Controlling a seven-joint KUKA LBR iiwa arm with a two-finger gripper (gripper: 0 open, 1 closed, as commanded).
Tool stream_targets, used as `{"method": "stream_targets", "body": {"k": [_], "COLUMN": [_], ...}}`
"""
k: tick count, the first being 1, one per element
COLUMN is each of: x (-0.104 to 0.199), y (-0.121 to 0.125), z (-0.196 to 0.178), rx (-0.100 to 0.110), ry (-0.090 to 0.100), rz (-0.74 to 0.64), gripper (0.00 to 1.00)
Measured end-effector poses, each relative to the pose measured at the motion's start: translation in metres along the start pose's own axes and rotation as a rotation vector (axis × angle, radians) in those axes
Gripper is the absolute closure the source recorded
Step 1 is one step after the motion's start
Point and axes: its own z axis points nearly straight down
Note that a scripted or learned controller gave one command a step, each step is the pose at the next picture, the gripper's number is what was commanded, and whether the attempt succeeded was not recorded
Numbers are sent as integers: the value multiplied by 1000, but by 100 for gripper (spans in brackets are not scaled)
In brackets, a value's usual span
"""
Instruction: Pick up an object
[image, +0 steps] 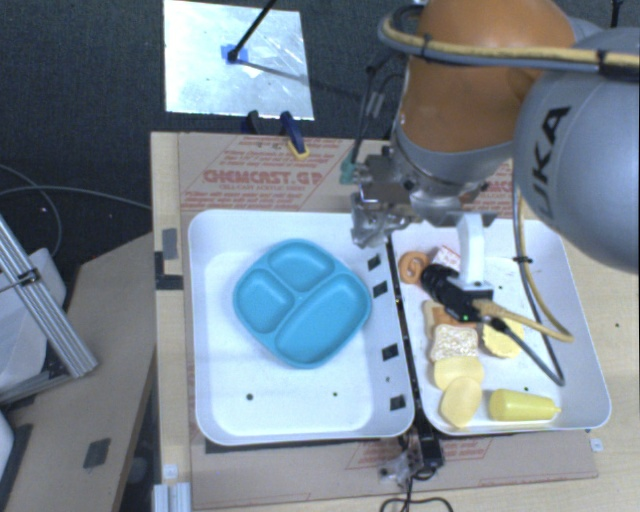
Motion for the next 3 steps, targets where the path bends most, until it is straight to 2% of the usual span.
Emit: {"method": "stream_targets", "body": {"k": [3], "x": [-2], "y": [2], "z": [-32], "rx": [-4], "ry": [-2], "rz": [-19], "gripper": [100]}}
